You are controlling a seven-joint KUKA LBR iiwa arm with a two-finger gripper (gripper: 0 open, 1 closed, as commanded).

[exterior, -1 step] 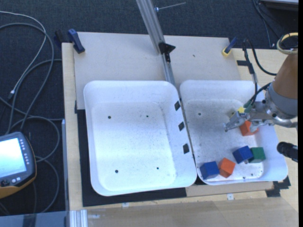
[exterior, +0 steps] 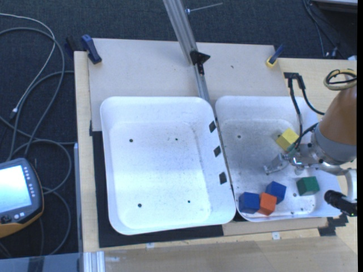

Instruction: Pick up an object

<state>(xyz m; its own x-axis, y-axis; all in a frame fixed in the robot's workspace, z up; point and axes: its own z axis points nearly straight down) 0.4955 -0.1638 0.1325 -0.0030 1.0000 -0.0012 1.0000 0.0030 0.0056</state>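
Five blocks in right bin (exterior: 249,109) | gripper (exterior: 276,164) low at bin centre, fingers' spread cannot tell, nothing seen held | yellow block (exterior: 287,138) at 1 o'clock, nearest | blue blocks (exterior: 276,190), orange block (exterior: 267,203) at 6 | green block (exterior: 307,185) at 4

Two bins sit side by side on a bench (exterior: 142,72); the right bin (exterior: 249,109) holds several blocks (exterior: 265,200) near its front edge, the gripper (exterior: 272,166) apparently just behind them.
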